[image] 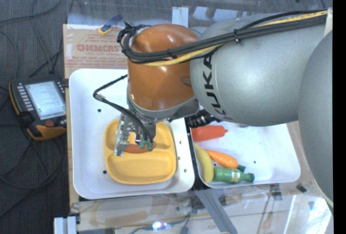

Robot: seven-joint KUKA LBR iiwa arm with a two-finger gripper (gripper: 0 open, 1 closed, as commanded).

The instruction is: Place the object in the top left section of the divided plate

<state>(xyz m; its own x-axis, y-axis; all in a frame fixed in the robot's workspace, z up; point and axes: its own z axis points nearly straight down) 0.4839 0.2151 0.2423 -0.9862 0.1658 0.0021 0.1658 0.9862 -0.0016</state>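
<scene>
At the far left, on the dark carpet beside the bench, lies a control pendant (38, 106) with a lit screen and an orange corner. To the right of it is the left white bin (86, 135), and behind this bin a piece of cardboard (92, 52) with red printing lies flat. Inside the left bin, toward its near right part, sits the yellow divided plate (141, 169); its large near section shows bare yellow. The gripper (133, 144) hangs down over the far part of the plate, and just under its tip a small red-orange object (132, 148) is seen in the far sections, but I cannot tell in which section exactly, and I cannot tell if the fingers are apart or closed on it. Above the gripper is the orange band (162, 68) of the arm, and the big grey arm (259, 71) continues to the right, covering the far part of the right white bin (270, 165). In this right bin lie a red pepper-like piece (210, 132), a yellow banana (204, 162), an orange carrot (223, 159) and a green bottle (232, 175), close together.
</scene>
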